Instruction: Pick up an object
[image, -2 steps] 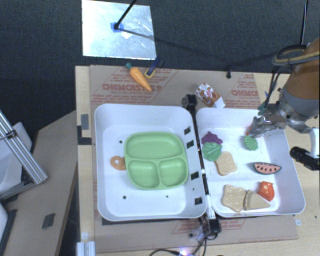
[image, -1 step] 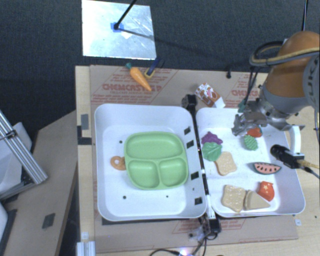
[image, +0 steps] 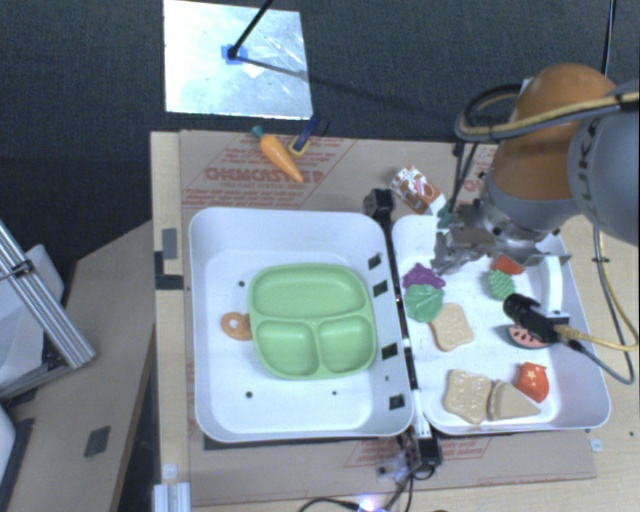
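Over right bin's (image: 598, 400) far wall | gripper (image: 452, 258) low, finger state cannot be told | purple grapes (image: 423, 276) just beside, lettuce leaf (image: 424, 300) nearer | bare floor toward bread slice (image: 453, 327)

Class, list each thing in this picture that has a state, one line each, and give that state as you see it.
Green tray: flat in the left bin, its sections bare.
Pretzel: lying beside the tray.
Carrot: lying outside the bins.
Bread slice: flat in the right bin.
Watermelon slice: lying in the right bin.
Gripper: low over the right bin, near the purple grapes.
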